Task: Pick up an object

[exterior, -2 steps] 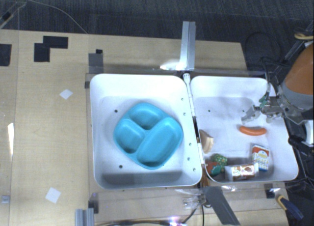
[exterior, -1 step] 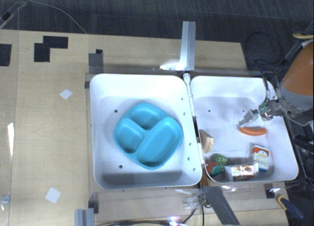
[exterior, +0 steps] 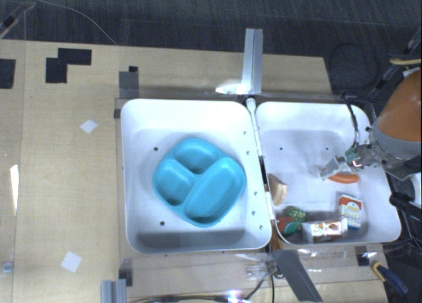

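The gripper [exterior: 335, 167] hung just above an orange carrot [exterior: 343, 178] in the right bin [exterior: 300, 137]; its state could not be told. The carton [exterior: 351, 211] print was unreadable.

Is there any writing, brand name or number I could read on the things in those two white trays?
None can be read.
The small carton in the right bin has red, white and green print, too blurred to read.
The packet lying beside it has a label, also too small to read.
The blue divided tray in the left bin carries no visible text.
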### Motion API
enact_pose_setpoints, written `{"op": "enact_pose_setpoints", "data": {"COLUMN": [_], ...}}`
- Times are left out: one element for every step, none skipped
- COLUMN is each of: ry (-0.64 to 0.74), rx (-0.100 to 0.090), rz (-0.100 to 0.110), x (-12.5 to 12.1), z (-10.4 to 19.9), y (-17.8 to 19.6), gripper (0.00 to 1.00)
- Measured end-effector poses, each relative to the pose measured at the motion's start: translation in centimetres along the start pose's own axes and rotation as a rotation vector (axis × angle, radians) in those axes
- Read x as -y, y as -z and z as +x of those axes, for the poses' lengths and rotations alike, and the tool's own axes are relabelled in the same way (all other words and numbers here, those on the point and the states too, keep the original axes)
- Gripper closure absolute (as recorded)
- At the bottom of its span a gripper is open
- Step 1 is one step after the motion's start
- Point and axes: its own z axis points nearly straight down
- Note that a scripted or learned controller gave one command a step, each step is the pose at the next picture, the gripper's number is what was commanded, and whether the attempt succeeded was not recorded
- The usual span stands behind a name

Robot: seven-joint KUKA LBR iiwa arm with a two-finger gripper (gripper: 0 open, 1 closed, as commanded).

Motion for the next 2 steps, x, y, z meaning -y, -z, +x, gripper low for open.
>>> {"op": "enact_pose_setpoints", "data": {"ry": [0.121, 0.2], "rx": [0.003, 0.004], "rz": [-0.006, -0.007], "x": [0.57, 0.46], "z": [-0.14, -0.23], "y": [-1.25, -1.23], "gripper": [0.0, 0.0]}}
